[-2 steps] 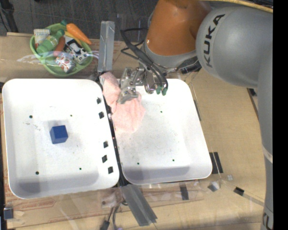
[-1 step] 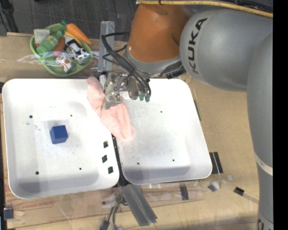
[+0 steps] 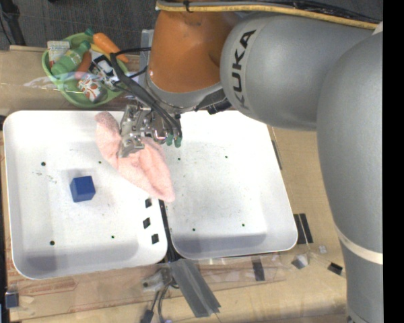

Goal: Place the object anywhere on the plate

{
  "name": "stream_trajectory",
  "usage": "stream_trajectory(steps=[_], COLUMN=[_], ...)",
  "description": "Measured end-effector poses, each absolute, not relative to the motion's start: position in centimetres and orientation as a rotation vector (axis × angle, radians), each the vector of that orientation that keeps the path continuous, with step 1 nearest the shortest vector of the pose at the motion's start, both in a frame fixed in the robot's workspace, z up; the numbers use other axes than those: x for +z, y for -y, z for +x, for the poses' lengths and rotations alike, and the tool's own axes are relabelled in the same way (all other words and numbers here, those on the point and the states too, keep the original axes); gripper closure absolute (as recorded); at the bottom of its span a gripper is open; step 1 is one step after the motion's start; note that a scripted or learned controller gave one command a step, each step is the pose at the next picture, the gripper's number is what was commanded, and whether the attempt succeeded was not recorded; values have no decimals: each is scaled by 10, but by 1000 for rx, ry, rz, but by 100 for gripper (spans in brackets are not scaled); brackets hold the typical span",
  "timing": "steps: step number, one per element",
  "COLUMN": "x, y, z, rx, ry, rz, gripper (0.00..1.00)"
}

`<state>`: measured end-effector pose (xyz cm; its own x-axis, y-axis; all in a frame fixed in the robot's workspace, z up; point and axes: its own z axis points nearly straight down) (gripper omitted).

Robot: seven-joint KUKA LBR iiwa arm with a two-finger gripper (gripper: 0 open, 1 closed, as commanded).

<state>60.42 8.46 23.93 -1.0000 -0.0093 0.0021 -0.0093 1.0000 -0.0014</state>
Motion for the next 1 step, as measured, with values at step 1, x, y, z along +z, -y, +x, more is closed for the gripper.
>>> stream_trajectory(steps=[1], x=[240], y=[-84], z=[604], rx=[2], ry=[3140], rz=[14], gripper=[0])
